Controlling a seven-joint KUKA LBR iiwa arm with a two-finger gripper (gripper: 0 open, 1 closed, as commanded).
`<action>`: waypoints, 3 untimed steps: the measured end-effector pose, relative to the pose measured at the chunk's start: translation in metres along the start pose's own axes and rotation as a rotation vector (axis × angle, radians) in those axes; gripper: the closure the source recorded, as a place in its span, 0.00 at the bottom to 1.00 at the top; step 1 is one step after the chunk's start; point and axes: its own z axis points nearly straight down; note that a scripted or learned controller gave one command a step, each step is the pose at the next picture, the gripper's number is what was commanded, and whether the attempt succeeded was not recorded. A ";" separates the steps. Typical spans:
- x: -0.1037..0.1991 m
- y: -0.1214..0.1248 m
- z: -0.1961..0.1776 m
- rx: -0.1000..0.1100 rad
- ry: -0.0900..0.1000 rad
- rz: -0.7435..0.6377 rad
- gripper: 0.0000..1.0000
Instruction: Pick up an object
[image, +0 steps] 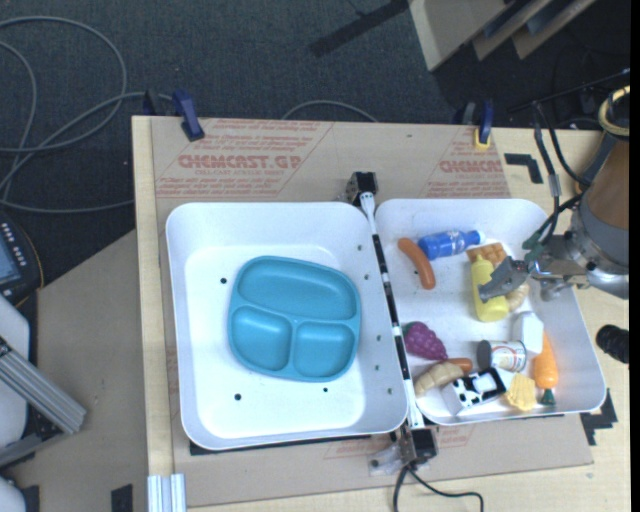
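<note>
My gripper (499, 281) reaches in from the right and hangs low over the right bin (574, 312). It sits directly over a yellow block (488, 300) and hides part of it. Around it lie an orange sausage (417, 262), a blue bottle (448, 243), a tan cracker (491, 251) and a white piece (527, 329). Nearer the front are purple grapes (425, 342), a small can (506, 355), a carrot (545, 367), a tan bread piece (439, 375), a black-and-white item (478, 389) and a yellow wedge (522, 393).
The left bin (200, 260) holds a blue divided plate (293, 317). A ridge with a black clip (362, 184) separates the two bins. The grey arm (604, 225) crosses the right bin's far right rim. Cables trail at the upper right.
</note>
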 end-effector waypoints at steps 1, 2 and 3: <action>-0.014 0.049 0.141 0.006 0.000 0.000 0.00; 0.027 0.114 0.161 -0.003 0.000 -0.006 0.00; 0.024 0.112 0.149 -0.003 -0.001 -0.001 1.00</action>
